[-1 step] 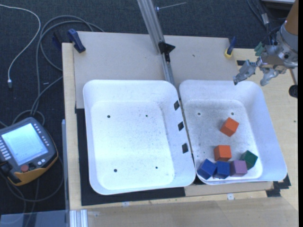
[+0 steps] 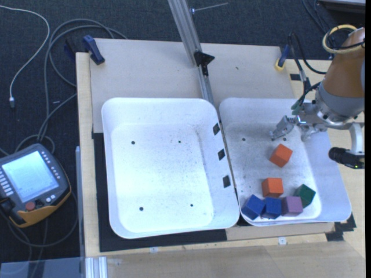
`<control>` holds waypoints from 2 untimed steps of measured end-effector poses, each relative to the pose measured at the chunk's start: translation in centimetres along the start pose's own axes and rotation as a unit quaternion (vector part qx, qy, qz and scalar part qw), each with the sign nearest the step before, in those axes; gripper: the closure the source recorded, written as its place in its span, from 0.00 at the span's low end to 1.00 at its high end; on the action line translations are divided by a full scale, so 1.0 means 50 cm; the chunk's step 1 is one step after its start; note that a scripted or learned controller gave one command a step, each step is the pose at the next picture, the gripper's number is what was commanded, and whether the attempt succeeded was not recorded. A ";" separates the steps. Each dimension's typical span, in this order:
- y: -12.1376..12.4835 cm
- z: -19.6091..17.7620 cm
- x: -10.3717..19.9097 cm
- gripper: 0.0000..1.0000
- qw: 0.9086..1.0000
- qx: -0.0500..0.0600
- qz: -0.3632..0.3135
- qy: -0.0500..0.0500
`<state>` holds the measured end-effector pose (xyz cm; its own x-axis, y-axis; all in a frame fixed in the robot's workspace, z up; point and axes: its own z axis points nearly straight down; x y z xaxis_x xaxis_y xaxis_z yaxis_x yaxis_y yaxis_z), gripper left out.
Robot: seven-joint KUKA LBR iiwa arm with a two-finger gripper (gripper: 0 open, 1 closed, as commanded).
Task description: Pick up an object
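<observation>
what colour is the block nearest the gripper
Orange: the block sits just below the gripper in the right bin, seen in the camera view.

No legible text, labels, brand marks, numbers or signs are present. The lit screen of the grey and orange handheld control pendant (image 2: 30, 181), on the dark carpet beyond the left edge of the bench, is too blurred to read.
</observation>
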<state>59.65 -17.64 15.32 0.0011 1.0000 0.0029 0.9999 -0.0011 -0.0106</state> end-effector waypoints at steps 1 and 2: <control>-0.048 0.114 0.052 0.00 1.000 -0.001 -0.001 0.000; -0.044 0.107 0.049 0.00 1.000 -0.005 -0.001 -0.001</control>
<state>57.39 -15.18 9.98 0.0001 1.0000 0.0010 1.0000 -0.0001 0.0003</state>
